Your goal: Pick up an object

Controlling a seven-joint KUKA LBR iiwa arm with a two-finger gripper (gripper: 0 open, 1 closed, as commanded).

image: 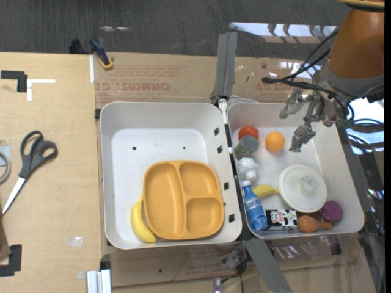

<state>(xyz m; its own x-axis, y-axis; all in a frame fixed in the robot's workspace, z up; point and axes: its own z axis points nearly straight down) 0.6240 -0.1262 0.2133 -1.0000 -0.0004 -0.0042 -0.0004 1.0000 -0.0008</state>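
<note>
Two shallow white bins sit side by side on a wooden bench, the left bin [116,163] at centre frame and the right bin [348,182] beside it. The left bin holds two things: one yellow three-compartment plate [183,199] and one banana [140,223] tucked against the plate's lower-left edge, partly under it.

The right bin holds a denser cluster. One orange ball [275,141] lies near its upper middle, with one red ball [248,131] to the left and one grey cup-like piece [248,145] touching it from below. One blue spray bottle [250,197] with a white head runs down the bin's left wall. One round white lid-like dish [302,187] occupies the centre, with a small yellow item [266,190] between it and the bottle. Along the lower edge sit one black-and-white carton [281,218], one orange-brown drumstick-shaped toy [313,223] and one purple ridged object [332,210].

The gripper [305,122] hangs over the upper right of the right bin, to the right of the orange ball, with nothing visible between its fingers; how far apart they stand cannot be told.

At far left, one pair of scissors [27,163] lies on the bench.
</note>
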